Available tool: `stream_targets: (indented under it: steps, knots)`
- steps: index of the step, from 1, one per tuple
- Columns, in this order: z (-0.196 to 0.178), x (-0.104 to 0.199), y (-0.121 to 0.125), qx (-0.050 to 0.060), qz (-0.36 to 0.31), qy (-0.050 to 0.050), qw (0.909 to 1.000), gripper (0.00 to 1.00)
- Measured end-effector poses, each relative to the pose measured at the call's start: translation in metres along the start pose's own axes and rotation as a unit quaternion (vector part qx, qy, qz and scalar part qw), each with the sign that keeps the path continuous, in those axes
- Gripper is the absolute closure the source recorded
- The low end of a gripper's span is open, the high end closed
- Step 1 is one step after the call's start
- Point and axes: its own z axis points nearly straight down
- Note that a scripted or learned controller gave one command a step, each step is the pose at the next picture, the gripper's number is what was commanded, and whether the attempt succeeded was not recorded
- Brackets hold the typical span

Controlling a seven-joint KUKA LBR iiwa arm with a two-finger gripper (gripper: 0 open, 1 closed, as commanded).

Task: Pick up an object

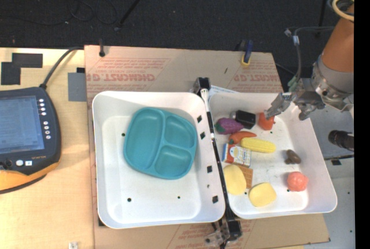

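Cardboard-covered counter [173,66], dark floor behind at 12 o'clock, fingers [292,104] spread wide, holding nothing, left tip beside orange toy [266,121].

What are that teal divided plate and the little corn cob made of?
The teal plate looks like moulded plastic: one even colour, soft sheen, rounded compartments. The corn cob looks like toy plastic too, uniformly yellow and smooth, though it is too small to be sure.

Orange band on the arm [340,40] – grey metal wrist below, thin cable looping beside it.
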Motion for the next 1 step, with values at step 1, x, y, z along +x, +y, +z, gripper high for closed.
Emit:
stream_targets:
  steps: [1]
  knots:
    - [0.0971,-0.0407,0.0481,0.003,0.0,0.0,1.0,0.0]
